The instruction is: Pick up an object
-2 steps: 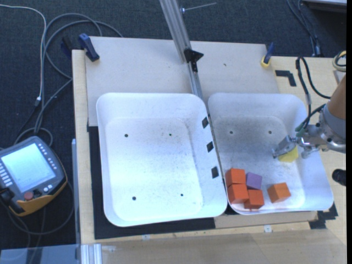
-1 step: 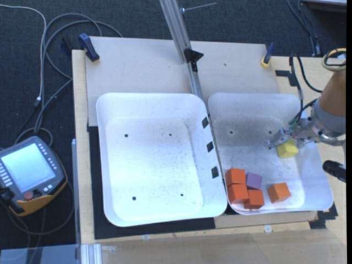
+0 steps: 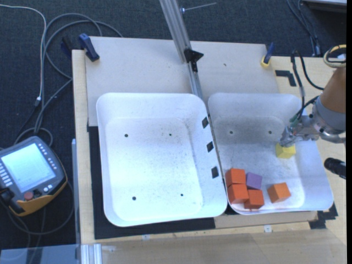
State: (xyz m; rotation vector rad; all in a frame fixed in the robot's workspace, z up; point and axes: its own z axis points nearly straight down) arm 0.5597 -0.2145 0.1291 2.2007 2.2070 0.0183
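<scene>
While the pincer [image 3: 290, 138] sits right atop the yellow block [image 3: 286, 150] in the right bin [image 3: 242, 106] — whether clenched I cannot tell — the grasp step seems underway, calling next for a firm closure, then lifting.

Bright, even overhead light; the white bins [image 3: 154, 100] glare slightly, soft shadows pool underneath, and everything's a touch grainy.

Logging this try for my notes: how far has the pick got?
Reach looks done: the gripper is down in the right bin, right above the yellow block. In hand: closing on it; a firm hold isn't visible. Left: lifting. Orange blocks and the purple block lie untouched.
</scene>
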